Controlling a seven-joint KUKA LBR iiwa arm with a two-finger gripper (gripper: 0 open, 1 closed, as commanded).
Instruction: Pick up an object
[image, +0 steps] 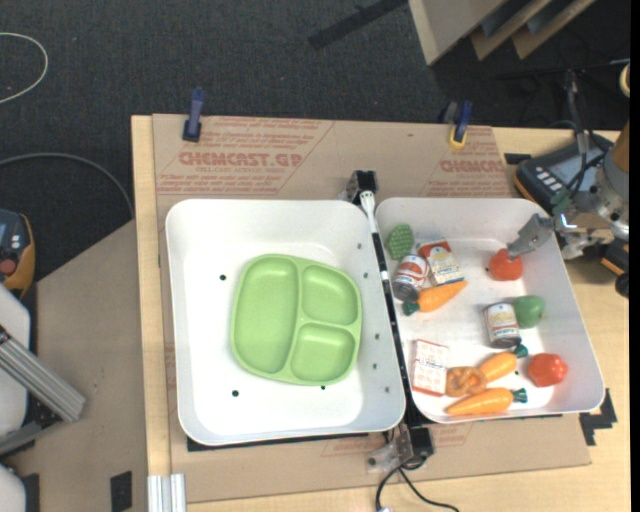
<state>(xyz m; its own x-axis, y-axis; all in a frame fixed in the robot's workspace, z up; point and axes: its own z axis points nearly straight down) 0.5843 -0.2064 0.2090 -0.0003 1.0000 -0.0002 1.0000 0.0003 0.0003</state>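
Two white bins sit side by side on the bench; the left bin (200, 400) holds a green divided plate (295, 320), and the right bin (585, 375) holds a scatter of toy food. The gripper (524, 240) hangs over the far right corner of that bin, its tip just beside a small red tomato (505, 265), which looks like the object it is going for. Whether the tool is open or closed cannot be told from this slant, and nothing can be seen held in it.

The main risk is a glancing contact: the tomato is round and smooth, so an off-centre pinch would likely squirt it sideways toward the bin wall. The tip also seems to sit toward the tomato's far right edge, so closing there may catch only air. A tin can (502, 323) and a green pepper (529, 309) lie nearer the camera, well apart, so crowding seems a lesser worry.
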